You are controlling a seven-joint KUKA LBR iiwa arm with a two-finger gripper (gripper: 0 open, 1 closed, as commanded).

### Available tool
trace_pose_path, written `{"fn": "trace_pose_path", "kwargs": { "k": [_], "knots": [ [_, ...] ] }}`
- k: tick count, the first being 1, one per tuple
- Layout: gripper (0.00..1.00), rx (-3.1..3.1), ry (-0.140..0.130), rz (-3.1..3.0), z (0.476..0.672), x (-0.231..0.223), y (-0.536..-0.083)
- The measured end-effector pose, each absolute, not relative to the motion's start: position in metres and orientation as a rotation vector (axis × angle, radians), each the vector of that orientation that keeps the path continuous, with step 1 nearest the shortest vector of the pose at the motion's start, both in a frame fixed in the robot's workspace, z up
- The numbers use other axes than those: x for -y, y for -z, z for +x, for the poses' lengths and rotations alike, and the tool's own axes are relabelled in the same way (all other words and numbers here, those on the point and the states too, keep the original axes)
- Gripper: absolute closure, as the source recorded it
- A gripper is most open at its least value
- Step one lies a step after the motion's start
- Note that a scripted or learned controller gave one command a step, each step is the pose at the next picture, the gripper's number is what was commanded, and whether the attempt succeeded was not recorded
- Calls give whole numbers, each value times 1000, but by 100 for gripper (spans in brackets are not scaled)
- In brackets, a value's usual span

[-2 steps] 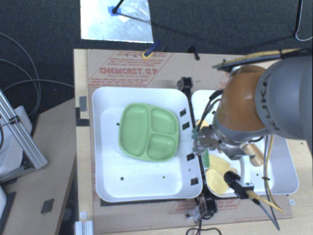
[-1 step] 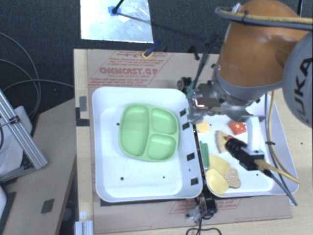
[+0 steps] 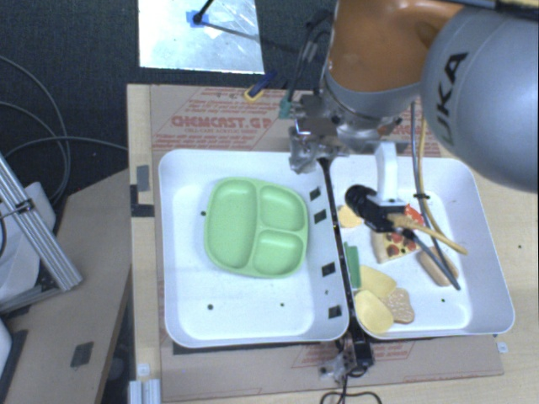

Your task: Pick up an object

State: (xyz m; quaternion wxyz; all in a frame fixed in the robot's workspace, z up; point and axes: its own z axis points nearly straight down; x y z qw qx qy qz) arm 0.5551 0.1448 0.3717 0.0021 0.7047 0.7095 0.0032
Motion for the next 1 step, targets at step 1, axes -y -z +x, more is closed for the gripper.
{"fn": "trace_pose_path", "kwargs": {
  "k": [1],
  "knots": [
    [100,-2223,-25,2210,514,-136,-514]
  ]
}}
